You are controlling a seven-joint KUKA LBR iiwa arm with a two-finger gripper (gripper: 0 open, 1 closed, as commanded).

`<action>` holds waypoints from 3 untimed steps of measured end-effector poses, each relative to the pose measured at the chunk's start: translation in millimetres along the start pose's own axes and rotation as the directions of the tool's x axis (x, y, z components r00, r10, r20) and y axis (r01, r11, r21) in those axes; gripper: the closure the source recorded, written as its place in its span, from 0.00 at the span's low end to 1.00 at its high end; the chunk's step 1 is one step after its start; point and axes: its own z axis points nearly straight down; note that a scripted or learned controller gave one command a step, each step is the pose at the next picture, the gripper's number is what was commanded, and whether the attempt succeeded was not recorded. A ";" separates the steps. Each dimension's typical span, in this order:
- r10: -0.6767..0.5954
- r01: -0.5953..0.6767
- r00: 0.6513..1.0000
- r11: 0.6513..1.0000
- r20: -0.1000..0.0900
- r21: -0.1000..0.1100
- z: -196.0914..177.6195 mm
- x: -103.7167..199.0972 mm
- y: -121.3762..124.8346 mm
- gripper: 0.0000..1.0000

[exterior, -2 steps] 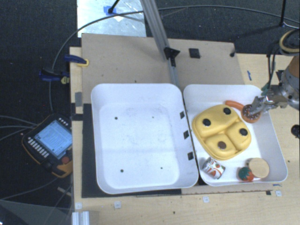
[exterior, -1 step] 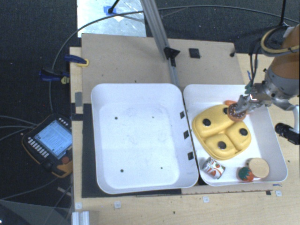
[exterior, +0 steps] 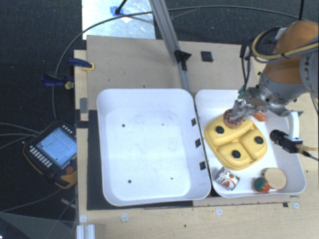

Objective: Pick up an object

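Observation:
My gripper [exterior: 238,109] reaches down into the right bin [exterior: 297,169], at the far upper edge of a yellow moulded toy [exterior: 237,143] with black dots. A small brown round thing [exterior: 232,118] lies right at the gripper's tip, on or against the yellow toy; whether it is gripped I cannot tell. A small orange piece [exterior: 258,116] lies just right of the gripper. Near the front of the bin are a red and white can [exterior: 227,178] on its side, a green and red item [exterior: 260,184] and a round wooden disc [exterior: 274,177].
The left bin [exterior: 105,148] stands beside the right one, their rims touching. A black fitting [exterior: 283,140] on the arm hangs over the right bin's right side. A slanted metal pole [exterior: 167,29] crosses the back of the bench. A teach pendant [exterior: 52,151] lies off the bench, left.

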 end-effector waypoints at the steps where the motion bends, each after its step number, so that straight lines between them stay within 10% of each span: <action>1: -0.001 0.001 1.000 1.000 -0.001 -0.001 -12.1 54.7 10.9 1.00; 3: 0.000 0.000 1.000 1.000 -0.002 -0.002 -22.5 156.8 47.0 1.00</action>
